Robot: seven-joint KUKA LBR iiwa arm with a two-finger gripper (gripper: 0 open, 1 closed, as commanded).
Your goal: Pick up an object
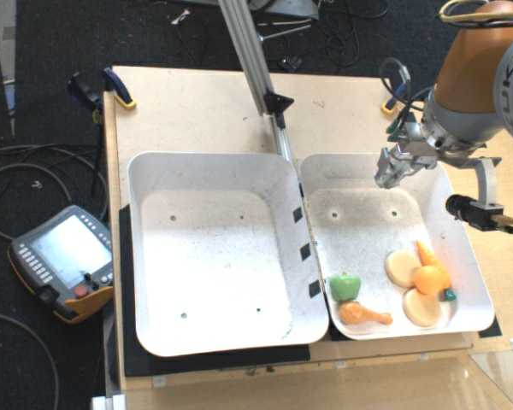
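Down in the near right corner of the right bin [462, 229] lies a small cluster of toy food, any piece of which could be the object to pick. A green apple [344, 287] sits closest to the bin's left wall, and just in front of it an orange drumstick-shaped piece [363, 315] lies along the near rim. Further right, two pale round slices [403, 268] rest on the floor of the bin — one toward the middle, the other at the near right corner — with an orange fruit [430, 279] between them, touching both. A carrot [425, 253] pokes out just behind the orange fruit.

The gripper [388, 175] hangs over the far edge of the same bin, well apart from the cluster and with nothing between its fingers; whether they are spread or closed I cannot tell from this angle. The arm [474, 67] comes in from the right, its orange band above the wrist.

The left bin [145, 229] stands beside it, their walls touching along the middle. A teach pendant [62, 261] lies on the floor beyond the bench's left edge.
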